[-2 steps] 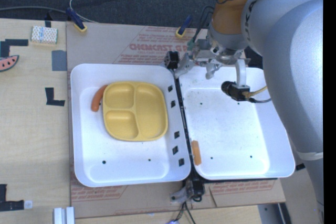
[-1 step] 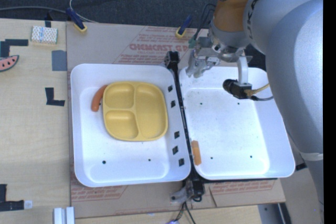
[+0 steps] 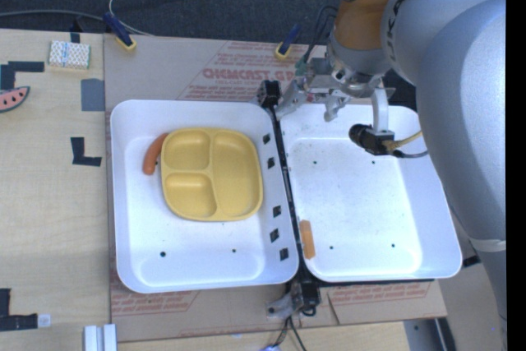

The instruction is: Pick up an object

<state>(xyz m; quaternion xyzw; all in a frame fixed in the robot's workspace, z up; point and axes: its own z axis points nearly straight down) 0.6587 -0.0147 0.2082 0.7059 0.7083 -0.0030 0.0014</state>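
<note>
Claw (image 3: pixel 335 104) over right bin (image 3: pixel 427 251) far edge, carrot (image 3: pixel 306 238) well apart

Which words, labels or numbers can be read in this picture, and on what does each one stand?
"CHEMCAST": red print on the brown cardboard sheet under the white bins, and only this word can be made out.
More red print along the cardboard's lower edge is too small and blurred to read.
The yellow plate, the bins and the gripper show no readable text.
</note>
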